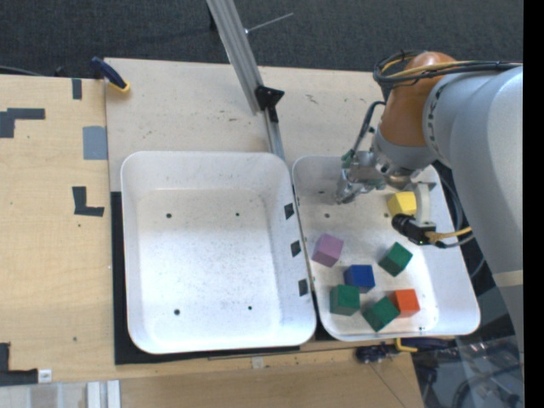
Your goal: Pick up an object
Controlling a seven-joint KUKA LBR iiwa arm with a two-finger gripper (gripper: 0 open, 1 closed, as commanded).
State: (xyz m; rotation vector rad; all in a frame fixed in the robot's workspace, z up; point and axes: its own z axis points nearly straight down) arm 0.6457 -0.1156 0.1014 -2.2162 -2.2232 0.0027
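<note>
Right bin (463, 313): seven blocks (359, 276). End effector (347, 192) above it, finger state unclear.

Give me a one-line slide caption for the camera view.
KUKA arm's hand low over the right bin, near a yellow block, with purple, blue, orange and green blocks scattered below.

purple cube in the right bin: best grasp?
Come straight down on the purple cube and pinch two opposite flat sides. It sits apart from the blue cube and green cube, with bare bin floor toward the gripper, so the fingers likely fit.
</note>
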